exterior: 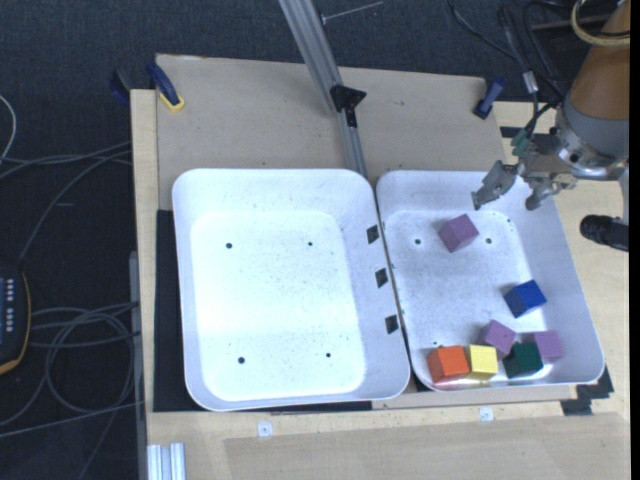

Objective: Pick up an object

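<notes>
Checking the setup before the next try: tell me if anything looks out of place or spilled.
Nothing stands out. All the blocks lie inside the right bin: a purple block alone near the top, a blue block lower, the rest clustered at the bottom edge.

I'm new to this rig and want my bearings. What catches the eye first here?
The gripper hangs open over the right bin's far edge, with a purple block just below it. More coloured blocks huddle in that bin's near corner, led by an orange block; a blue block sits apart.
</notes>
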Tool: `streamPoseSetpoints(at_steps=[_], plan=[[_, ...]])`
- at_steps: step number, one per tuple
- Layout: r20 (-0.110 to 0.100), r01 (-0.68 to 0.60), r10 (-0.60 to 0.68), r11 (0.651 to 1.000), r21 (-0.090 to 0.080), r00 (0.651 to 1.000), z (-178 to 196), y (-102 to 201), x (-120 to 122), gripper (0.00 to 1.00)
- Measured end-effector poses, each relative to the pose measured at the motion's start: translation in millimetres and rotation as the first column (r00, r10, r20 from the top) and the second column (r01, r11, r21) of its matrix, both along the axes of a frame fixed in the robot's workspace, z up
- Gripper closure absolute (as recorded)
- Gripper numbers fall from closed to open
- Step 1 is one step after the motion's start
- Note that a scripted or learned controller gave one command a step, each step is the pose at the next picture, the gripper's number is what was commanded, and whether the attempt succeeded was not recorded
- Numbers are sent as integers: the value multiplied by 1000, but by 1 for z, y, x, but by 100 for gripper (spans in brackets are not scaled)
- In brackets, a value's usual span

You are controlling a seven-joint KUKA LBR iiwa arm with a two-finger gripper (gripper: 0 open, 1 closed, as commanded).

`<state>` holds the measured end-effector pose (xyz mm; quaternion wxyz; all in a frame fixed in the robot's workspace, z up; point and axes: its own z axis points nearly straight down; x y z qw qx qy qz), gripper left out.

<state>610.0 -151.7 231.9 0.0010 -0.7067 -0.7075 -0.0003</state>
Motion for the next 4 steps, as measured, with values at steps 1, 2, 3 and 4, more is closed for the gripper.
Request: streamPoseSetpoints(at_steps=[1,2,3,4], plan=[[0,0,0,1000,0,1000,0,0,0,0],[-7,1,-1,1000,0,1000,-63,2,0,0],[-6,0,0,1000,1,1000,-115,13,-4,0],[-3,0,0,1000,-1,1000,-134,13,-5,0]])
